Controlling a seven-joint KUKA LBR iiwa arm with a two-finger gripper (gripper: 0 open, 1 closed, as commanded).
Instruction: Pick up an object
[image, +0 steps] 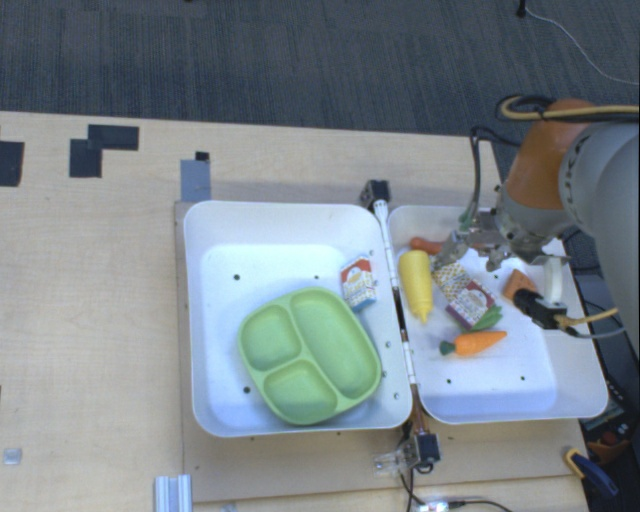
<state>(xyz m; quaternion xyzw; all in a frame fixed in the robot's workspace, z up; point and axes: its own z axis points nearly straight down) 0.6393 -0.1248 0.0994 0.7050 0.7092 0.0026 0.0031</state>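
Plate (310, 355): green, three compartments, lying in the left bin (215, 330) toward its near edge, tilted so one corner points at the near right corner.
Carton (359, 283): small white and red pack, in the left bin just beyond the plate's far right rim, near the divider between the bins.
Carrot (477, 343): orange with a green top, in the right bin (500, 395), about midway, nearer the near edge than the other items.
Packet (464, 298): patterned pink and white, just beyond the carrot, its near end touching a green item beside the carrot top.
Corn (416, 283): yellow, lying along the right bin's left wall, its length running far to near.
Red item (424, 244): small, by the far left corner of the right bin, just beyond the corn.
Orange block (518, 284): near the right bin's right side, partly under the arm.
Arm (580, 190): enters from the right, orange band uppermost, wrist bent down over the far half of the right bin.
Gripper (462, 246): low over the far part of the right bin, just above the packet's far end; cannot tell how it stands.
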